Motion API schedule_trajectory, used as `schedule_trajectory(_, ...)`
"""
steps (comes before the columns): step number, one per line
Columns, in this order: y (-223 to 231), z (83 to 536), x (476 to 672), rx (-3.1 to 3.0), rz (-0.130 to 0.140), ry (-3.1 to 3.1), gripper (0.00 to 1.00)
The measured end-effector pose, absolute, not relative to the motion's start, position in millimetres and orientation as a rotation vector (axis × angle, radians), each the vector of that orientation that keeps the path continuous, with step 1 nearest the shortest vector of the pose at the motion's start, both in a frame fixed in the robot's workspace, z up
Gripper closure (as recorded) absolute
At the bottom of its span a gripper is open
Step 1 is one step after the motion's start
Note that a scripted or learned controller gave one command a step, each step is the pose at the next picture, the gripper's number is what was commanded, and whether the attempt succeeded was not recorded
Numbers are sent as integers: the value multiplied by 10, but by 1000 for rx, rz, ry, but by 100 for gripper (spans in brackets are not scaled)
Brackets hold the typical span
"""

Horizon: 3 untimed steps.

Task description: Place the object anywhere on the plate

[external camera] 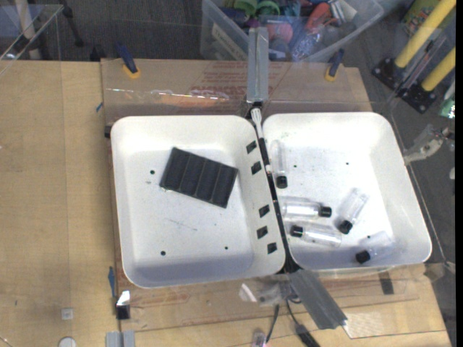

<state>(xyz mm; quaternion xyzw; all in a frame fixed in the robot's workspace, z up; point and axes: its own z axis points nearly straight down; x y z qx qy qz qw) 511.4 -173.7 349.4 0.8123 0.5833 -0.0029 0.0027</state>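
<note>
Right of the dark plate [199,177], the clear vials [306,210] look light, rigid and slippery, likely best grasped across the barrel.

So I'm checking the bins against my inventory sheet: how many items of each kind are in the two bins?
Black ridged plate, left bin: 1
Clear vials with black caps, right bin: 5, at
Total: 6

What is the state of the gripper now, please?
Gripper: its state cannot be told from this camera view, and nothing is seen held.
</note>
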Motion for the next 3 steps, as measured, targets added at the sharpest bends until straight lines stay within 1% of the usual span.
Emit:
schedule_trajectory(1, -1749, 3592, 5117, 2547, -10, 1828, 100)
schedule_trajectory(2, -1747, 3592, 5118, 2547, -10, 1828, 0)
schedule_trajectory(3, -2031, 3618, 4794, 2156, 0, 2286, 0)
